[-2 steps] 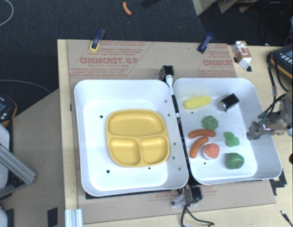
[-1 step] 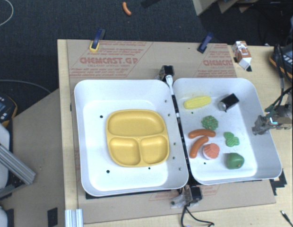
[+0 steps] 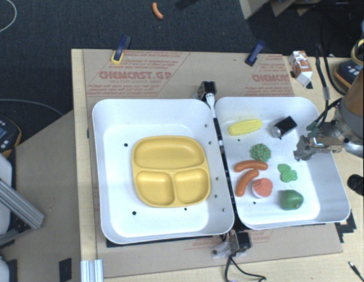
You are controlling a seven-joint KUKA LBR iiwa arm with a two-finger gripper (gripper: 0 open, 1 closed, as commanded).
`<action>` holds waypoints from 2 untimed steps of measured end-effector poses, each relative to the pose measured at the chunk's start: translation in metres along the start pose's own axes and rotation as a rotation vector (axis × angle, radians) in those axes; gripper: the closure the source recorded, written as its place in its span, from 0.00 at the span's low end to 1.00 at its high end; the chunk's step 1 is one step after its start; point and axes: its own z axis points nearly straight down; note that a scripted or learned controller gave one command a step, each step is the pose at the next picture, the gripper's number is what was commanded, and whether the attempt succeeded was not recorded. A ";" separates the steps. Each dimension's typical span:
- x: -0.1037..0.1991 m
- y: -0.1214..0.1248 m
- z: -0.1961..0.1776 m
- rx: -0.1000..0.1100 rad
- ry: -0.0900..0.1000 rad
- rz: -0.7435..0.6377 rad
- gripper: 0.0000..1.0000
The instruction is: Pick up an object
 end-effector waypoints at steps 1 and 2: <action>0.050 0.006 0.022 0.008 0.003 0.001 1.00; 0.053 -0.004 0.009 0.006 0.002 0.005 1.00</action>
